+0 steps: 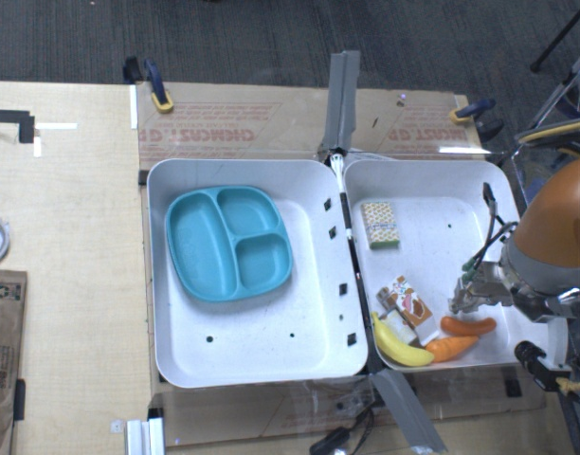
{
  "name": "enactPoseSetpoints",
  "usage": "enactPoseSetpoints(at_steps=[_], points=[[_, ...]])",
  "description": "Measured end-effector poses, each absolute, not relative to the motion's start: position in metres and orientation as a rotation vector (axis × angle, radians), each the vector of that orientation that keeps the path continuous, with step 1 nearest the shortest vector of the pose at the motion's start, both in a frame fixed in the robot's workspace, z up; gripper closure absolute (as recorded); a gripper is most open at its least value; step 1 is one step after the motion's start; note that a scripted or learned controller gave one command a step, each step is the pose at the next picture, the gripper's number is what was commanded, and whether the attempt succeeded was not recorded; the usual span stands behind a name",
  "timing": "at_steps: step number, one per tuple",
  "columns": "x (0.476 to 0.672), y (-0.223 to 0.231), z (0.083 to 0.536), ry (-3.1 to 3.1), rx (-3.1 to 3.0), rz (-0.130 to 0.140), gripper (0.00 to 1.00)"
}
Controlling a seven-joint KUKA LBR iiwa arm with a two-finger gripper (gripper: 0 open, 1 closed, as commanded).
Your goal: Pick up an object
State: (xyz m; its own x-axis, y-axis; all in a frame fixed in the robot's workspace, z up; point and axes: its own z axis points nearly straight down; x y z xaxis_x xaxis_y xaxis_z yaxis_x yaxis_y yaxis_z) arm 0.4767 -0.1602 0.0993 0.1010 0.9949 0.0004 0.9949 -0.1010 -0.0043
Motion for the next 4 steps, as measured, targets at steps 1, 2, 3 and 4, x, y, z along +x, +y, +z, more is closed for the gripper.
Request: enactPoseSetpoints(at_steps=[1,2,3,4], points=[[0.4766,-0.1601,0.0993,-2.103,-2.329,0.004,0.00],[0.4764,-0.1622,0.0908,-2.002,-2.417,0.003,0.00],[0.4763,-0.1626,0.0992,-2.002,-2.416,0.005,1.00],[0.4763,-0.1625,0.0992,-2.002,-2.416,0.005,0.00]])
